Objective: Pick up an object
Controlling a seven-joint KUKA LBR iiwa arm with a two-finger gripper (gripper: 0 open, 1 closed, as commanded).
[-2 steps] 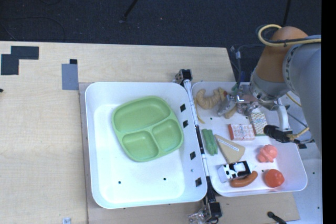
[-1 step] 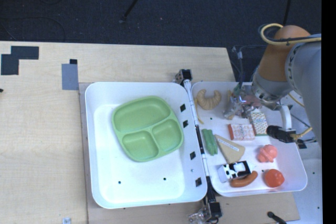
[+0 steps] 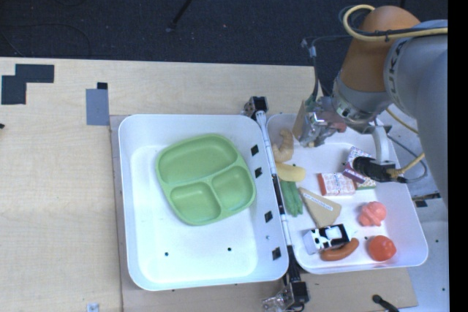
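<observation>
A pale green tray [image 3: 205, 179] lies in a white bin [image 3: 139, 245], near a red tomato [image 3: 381, 248] and black-and-white cow toy [image 3: 327, 237].

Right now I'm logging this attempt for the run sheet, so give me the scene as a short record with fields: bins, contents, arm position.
left bin: holds a green divided plate
right bin: holds small toy food items
items near front of right bin: red tomato, sausage, black-and-white carton
items mid right bin: pink piece, cheese wedge, green pod, red-and-white box
gripper: over the far end of the right bin, nothing visibly held
fingers: state not readable
</observation>
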